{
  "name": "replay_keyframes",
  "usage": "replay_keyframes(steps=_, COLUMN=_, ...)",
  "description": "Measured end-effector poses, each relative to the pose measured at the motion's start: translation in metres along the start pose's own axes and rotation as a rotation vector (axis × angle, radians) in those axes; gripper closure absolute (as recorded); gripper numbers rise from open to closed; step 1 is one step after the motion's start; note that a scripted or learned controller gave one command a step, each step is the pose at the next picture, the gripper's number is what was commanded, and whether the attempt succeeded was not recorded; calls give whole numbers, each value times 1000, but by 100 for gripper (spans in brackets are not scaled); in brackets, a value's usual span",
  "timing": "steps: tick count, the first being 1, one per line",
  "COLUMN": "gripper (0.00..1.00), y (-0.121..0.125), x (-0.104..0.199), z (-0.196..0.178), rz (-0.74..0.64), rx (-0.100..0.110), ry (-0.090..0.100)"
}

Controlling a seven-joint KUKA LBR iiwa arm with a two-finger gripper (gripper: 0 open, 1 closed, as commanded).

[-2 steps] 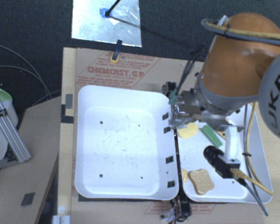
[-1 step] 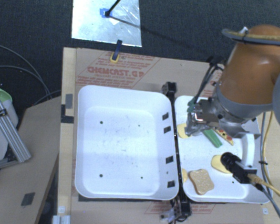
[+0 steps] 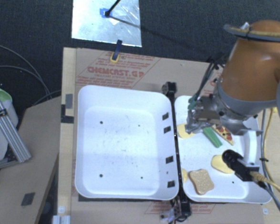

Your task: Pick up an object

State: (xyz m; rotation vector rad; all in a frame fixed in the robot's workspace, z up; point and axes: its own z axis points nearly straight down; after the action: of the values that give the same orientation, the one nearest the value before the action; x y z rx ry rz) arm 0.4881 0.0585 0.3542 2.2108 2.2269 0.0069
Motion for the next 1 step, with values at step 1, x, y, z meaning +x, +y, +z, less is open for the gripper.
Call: replay_keyframes(steps=1, gripper=100, y=-2, x=-59, z=52, rz=12, rx=7, ry=-3)
